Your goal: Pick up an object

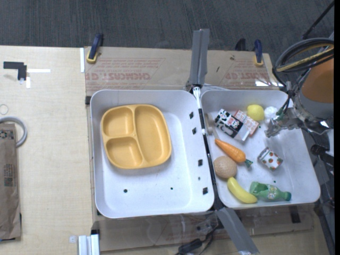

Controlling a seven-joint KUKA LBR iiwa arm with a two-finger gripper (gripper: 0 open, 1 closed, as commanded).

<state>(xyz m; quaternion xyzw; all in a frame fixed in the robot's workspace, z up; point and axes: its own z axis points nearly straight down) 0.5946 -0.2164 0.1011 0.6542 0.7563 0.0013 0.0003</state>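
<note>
Overhead slanted view of the bench with two white bins. The left bin (106, 195), at frame centre-left, holds a yellow divided plate (136, 136) in its upper half. The right bin (311, 185), at centre-right, holds the candidate objects: a black-and-white carton (229, 122) and a lemon (255, 112) toward its upper part; a carrot (231, 151) and a small patterned box (270, 159) at mid-height; a tan round item (225, 168), a banana (240, 190) and a green bottle (270, 192) along its lower part. The arm enters from the right edge of the frame, and the gripper (274, 126) sits over the upper right of the right bin, just right of the lemon and above the patterned box. The tool is small and partly blurred here, so whether it is released or clenched cannot be told, and nothing is visibly between its tips. Judged progress: every object appears to rest on the bin floor, so the pick is not yet done; descent, grasp and lift remain.
</note>
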